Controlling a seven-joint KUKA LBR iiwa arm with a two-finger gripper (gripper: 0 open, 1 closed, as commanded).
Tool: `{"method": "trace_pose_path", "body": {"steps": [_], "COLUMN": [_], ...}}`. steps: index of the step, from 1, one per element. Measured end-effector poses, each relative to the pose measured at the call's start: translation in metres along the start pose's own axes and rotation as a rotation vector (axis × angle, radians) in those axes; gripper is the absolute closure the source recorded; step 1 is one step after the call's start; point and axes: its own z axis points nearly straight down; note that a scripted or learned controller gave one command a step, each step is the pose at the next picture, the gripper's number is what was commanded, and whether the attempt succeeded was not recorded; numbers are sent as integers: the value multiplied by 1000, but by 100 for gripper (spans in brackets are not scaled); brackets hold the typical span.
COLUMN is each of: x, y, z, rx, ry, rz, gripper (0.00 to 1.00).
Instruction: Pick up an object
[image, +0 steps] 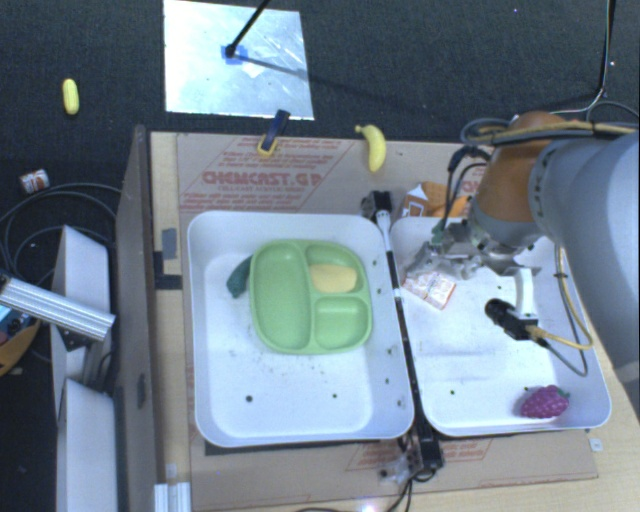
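- The arm (560, 190) reaches in from the right and its tool (440, 262) hangs low over the upper-left part of the right bin (470, 400), just above a small pale packet with pink checks (432, 289).
- Whether the tool is open or closed cannot be told; the wrist hides it.
- The packet lies near the wall between the 2 bins. A pink, berry-like object (543, 402) sits well apart in the right bin's lower-right corner.
- The left bin (230, 400) holds a green divided tray (305, 297) with a yellow piece (334, 277) in 1 compartment and a dark green item (238, 277) beside it.
- Judgement: this looks like the approach or grasp step on the packet, with no lift yet.
- The next move likely calls for a firm closing on the packet, then a straight rise clear of the bin wall.
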Motion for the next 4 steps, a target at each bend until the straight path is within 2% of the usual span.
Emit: {"method": "trace_pose_path", "body": {"steps": [1,2,3,4], "x": [-22,-12,-21,1], "y": [31,1,6,11], "z": [-17,-6,-12,-13], "rx": [4,-12,6,9], "ry": [-5,-7,-4,-4], "rz": [-5,0,-3,-7], "gripper": [0,0,0,0]}}
